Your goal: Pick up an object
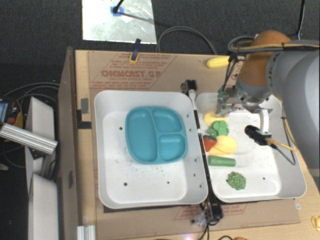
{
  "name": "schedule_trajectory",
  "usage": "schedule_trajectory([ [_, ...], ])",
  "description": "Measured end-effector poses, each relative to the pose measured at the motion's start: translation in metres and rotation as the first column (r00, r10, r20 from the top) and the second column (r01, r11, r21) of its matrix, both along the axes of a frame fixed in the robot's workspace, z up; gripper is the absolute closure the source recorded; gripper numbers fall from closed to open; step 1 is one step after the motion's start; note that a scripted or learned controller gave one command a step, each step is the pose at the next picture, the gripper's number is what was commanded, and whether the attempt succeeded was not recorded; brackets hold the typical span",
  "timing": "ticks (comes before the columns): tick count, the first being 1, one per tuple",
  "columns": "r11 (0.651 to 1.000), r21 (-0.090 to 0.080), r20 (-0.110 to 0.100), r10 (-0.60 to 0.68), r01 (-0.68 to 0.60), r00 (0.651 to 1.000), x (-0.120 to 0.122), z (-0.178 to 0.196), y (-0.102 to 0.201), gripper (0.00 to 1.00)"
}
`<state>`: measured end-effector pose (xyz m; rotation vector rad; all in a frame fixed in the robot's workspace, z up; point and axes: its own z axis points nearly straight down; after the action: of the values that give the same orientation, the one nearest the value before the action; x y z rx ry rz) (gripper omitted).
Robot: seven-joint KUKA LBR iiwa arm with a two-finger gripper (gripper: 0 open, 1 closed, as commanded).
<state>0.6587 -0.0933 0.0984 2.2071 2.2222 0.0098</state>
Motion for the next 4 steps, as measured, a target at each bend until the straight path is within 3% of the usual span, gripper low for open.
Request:
schedule_trajectory([
  [1, 1.0, -0.006, 0.008, -0.01, 0.01, 1.0, 0.013, 0.137, -0.077, 1.0],
  [2, 1.0, 0.001, -0.007, -0.003, 0.003, 1.0, 0.011, 0.127, -0.071, 0.0],
  [3, 1.0, 0.005, -0.016, 0.0, 0.0, 1.0, -0.021, 0.071, -0.02, 0.0],
  [4, 1.0, 0.003, -0.012, -0.001, 0.001, 1.0, -0.006, 0.009, -0.003, 0.0],
])
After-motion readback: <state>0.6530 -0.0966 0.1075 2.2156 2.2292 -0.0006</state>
